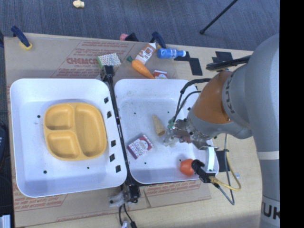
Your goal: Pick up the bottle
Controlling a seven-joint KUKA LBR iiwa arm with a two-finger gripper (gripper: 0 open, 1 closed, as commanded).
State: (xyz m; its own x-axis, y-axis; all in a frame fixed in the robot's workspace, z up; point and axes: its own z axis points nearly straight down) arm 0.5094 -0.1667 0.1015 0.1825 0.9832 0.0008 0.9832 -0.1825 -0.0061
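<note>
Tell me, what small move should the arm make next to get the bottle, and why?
Probably rise and start toward the far rim of the right bin. The gripper is over that bin's floor, beside a cone and not far from a red ball, while the blue bottle lies outside on the bench, beyond that rim.

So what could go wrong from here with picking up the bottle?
1. The gripper sits right beside the cone, so it may catch that instead.
2. The blue bottle lies on the bench outside the right bin, far from the gripper, so a grasp here may miss it.
3. The red ball lies close to the arm and may get knocked.
</note>
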